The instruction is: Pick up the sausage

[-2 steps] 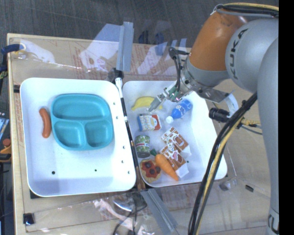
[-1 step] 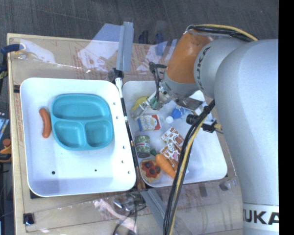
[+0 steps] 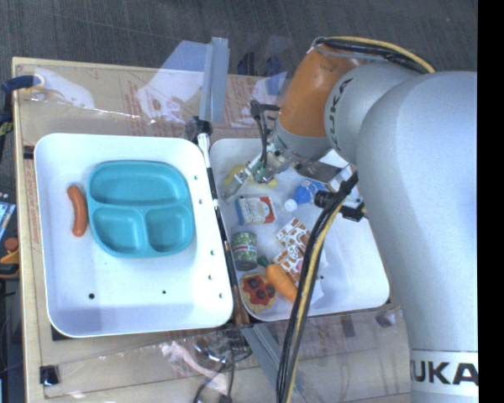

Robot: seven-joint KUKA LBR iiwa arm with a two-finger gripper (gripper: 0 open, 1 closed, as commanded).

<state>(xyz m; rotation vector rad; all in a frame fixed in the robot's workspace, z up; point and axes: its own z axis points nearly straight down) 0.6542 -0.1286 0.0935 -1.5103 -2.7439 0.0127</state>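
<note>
The arm fills the 3 o'clock side of the table, reaching over the right bin. The left bin holds a blue tray. The sausage lies just beside the tray at its 9 o'clock. The gripper hangs over the right bin's clutter at 12 o'clock; whether its jaws are apart or together I cannot tell.
</note>
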